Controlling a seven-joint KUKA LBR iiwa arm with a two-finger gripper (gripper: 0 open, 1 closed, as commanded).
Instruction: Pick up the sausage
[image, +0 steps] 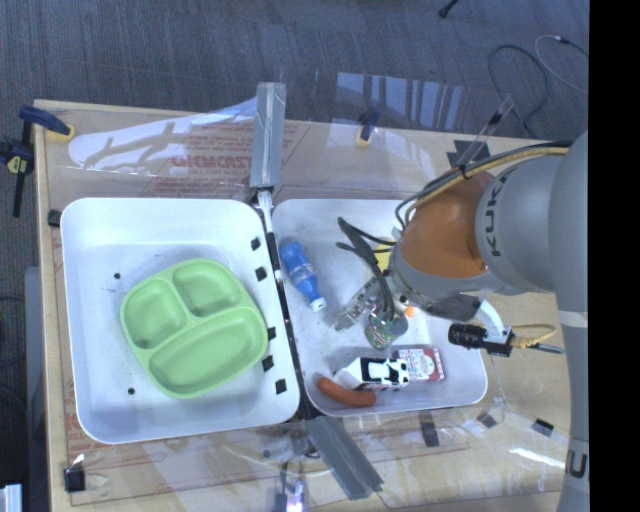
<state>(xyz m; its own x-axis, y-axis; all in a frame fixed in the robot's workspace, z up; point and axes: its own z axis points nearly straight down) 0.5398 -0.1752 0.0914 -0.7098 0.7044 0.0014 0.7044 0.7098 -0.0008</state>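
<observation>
The sausage (345, 392) is a reddish-brown link lying near the front edge of the right bin (315, 225), just left of a milk carton. My gripper (372, 312) hangs over the middle of the right bin, up and to the right of the sausage and well apart from it. Its metal fingers (352, 308) point down-left toward the bin floor. Nothing of the sausage lies between them. The orange wrist band (445, 240) sits above the gripper.
A blue plastic bottle (300, 272) lies at the right bin's left side. A red-and-white milk carton (402, 367) rests by the sausage. A green divided plate (195, 325) sits in the left bin (85, 250). Black cables (360, 245) trail near the wrist.
</observation>
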